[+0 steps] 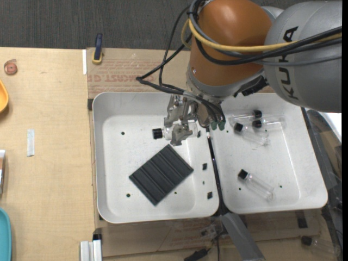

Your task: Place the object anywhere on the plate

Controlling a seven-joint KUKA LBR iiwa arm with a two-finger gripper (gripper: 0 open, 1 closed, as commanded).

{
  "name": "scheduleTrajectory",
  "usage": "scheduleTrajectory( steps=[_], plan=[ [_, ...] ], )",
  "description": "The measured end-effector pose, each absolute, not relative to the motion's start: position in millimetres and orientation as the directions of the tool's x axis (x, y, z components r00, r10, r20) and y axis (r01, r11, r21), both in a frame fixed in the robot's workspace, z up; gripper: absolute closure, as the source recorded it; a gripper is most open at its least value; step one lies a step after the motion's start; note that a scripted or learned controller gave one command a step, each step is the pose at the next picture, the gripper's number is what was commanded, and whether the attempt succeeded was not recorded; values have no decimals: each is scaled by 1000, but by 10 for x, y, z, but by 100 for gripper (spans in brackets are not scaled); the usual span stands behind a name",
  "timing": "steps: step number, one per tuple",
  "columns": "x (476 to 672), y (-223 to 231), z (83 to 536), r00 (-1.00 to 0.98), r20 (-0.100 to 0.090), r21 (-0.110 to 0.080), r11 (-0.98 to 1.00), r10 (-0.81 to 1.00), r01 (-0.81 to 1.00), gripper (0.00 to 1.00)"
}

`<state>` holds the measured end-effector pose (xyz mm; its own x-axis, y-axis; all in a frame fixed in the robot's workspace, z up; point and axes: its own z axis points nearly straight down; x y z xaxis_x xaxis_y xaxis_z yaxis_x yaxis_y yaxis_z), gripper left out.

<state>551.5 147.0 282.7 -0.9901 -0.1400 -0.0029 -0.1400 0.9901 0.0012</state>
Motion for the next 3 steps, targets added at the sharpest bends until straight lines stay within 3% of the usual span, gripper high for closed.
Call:
scheduleTrajectory(
  steps=[1,2,3],
  plan=[
    [5066,1130,3799,-959,-4,0,959,-282,-282,100],
    [5285,1639,2639,-700,-1,2,700,-714,-714,100],
    [5286,1636,2639,-701,-1,2,701,-714,-714,0]
  ],
)
